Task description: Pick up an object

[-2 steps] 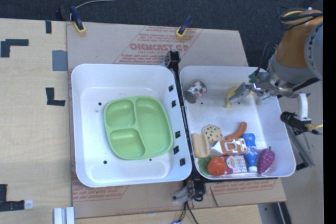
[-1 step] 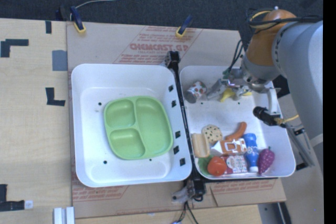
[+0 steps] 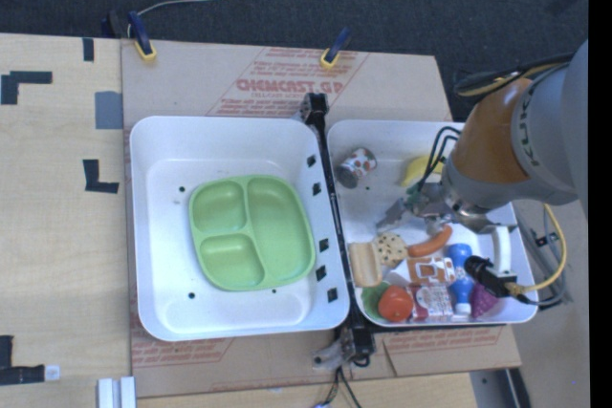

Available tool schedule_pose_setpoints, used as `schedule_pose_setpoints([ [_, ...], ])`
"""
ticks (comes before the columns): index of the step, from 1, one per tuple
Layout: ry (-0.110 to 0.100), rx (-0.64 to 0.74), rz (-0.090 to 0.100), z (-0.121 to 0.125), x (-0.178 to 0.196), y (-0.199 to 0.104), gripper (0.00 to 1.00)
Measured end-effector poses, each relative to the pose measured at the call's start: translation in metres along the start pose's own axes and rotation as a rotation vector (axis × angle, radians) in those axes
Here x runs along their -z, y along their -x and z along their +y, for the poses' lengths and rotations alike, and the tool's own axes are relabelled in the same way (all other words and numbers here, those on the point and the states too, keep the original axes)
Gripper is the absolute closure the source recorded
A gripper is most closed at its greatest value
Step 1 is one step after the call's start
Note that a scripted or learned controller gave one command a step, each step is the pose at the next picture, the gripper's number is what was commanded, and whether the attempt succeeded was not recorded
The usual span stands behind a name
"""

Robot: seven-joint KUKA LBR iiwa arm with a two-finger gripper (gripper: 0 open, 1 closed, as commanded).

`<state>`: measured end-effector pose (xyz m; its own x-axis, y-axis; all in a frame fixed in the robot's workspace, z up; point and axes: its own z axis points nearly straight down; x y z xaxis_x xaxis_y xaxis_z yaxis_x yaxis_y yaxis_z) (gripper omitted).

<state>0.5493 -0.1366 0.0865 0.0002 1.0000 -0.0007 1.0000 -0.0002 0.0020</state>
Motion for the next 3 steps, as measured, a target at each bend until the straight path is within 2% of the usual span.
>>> schedule_pose_setpoints([
  [1,0.006,0.001,-0.001,-0.044,0.0,-0.004,0.0],
  [2,-0.002,0.0,-0.001,-0.009,0.061,0.039,0.0],
  [3,0.008,0.012,0.014,-0.036,0.004,0.059,0.0],
])
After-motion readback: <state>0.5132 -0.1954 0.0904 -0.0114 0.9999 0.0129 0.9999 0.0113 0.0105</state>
